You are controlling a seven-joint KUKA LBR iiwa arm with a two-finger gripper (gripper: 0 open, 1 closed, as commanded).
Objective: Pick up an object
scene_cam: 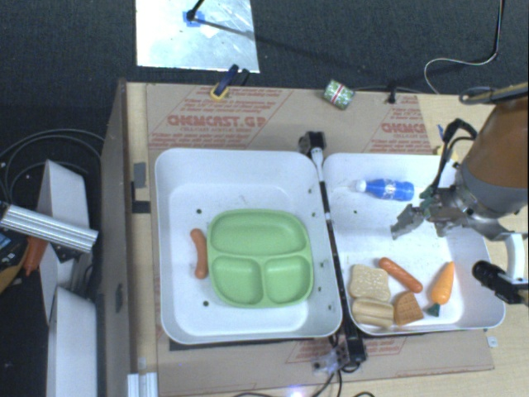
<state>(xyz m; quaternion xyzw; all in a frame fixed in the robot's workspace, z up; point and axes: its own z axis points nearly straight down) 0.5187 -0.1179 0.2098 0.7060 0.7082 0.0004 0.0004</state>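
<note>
Dark carpet surrounds a cardboard-covered bench (248, 114) bearing two white bins. The left bin (178, 222) holds a green divided tray (260, 255) with a sausage (199, 253) beside it. The right bin (388, 222) holds a blue bottle (387, 189), bread pieces (369, 282), another sausage (401, 275) and a carrot (443, 283) — the gripper (411, 219) hovers above them, fingers spread, gripping nothing.

Tray (260, 259) in left bin (178, 222) — bottle (385, 189) in right bin (355, 234).
</note>
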